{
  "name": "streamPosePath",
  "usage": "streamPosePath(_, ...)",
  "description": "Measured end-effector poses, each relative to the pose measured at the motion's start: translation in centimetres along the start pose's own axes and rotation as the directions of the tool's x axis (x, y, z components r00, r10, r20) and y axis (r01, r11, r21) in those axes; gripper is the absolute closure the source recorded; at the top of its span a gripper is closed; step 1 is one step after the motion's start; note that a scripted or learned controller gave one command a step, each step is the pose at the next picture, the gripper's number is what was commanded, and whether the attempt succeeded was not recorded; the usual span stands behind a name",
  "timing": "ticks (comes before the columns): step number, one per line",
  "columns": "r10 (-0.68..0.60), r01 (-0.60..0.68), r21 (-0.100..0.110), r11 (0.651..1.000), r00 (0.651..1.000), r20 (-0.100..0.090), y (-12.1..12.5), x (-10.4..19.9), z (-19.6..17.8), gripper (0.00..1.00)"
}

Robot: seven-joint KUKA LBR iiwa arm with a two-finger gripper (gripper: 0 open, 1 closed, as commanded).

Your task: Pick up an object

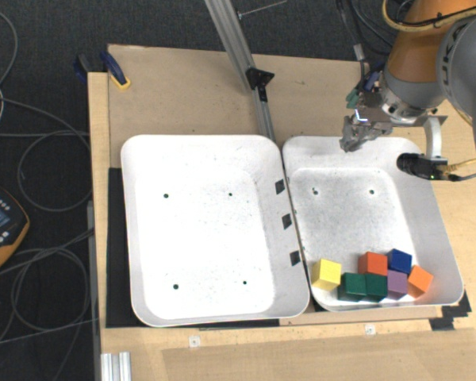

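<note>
While the gripper (354,141) hung over the far edge of the right bin (341,213), I could not tell how its tips were set, for they were too small and dark to make out. Nothing sat between them that I could see. All the blocks huddled at the near end of that bin: a yellow block (328,273), a green block (362,286), a red block (373,263), a blue block (400,259), a purple block (397,282) and an orange block (420,278). They lay well apart from the gripper. Beside it sat the left bin (198,228).
</note>
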State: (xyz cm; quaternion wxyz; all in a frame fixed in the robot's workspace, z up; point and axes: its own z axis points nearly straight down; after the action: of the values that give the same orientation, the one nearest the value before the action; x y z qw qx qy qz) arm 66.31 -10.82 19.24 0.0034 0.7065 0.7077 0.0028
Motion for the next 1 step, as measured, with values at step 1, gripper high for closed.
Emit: streamPosePath(1, 0.0, 0.0, 0.001, 1.0, 1.0, 0.0, -0.21, 0.23, -4.58, 1.0)
